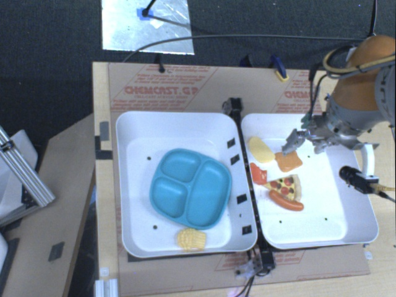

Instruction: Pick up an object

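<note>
Red hot dog (286,199) lying lengthwise left-to-right in right bin (346,228); gripper (296,142) above orange piece (288,161), grip unclear

Glossy plastic blue tray (189,187), smooth white bins (139,184), crinkled foil sheet (146,17).

The surface (74,166) is a pale wooden top filling the middle of the frame, and a sheet of brown cardboard printed with red lettering (164,86) lies flat on it, its top edge held by a blue clamp (278,65) at upper centre-right. On the cardboard two shallow white bins sit side by side with their inner walls touching: the left bin (133,166) at centre-left and the right bin (356,218) at centre-right. At the left edge of the frame a silver aluminium rail (25,172) lies at a slant over the surface's corner.
</note>
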